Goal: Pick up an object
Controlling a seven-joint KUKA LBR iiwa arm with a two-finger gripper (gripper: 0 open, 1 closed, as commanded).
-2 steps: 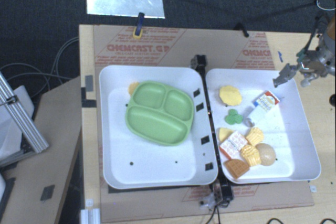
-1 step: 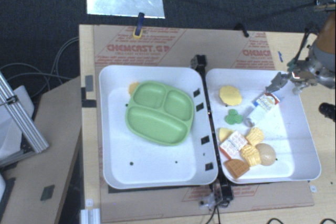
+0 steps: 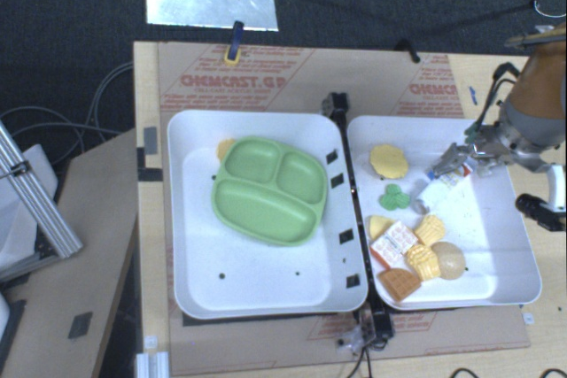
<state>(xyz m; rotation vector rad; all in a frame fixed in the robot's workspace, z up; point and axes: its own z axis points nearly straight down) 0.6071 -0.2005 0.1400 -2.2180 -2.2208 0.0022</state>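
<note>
While hand (image 3: pixel 449 164) hovers, finger state unclear, green broccoli (image 3: pixel 396 196) & yellow disc (image 3: pixel 388 161) nearby.

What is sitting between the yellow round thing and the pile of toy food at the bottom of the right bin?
In the camera view, a small green toy lies between the yellow round piece and the toy food pile.

Grey arm (image 3: pixel 532 137), orange band (image 3: pixel 542 88), silvery metal gripper (image 3: pixel 450 162)
</note>
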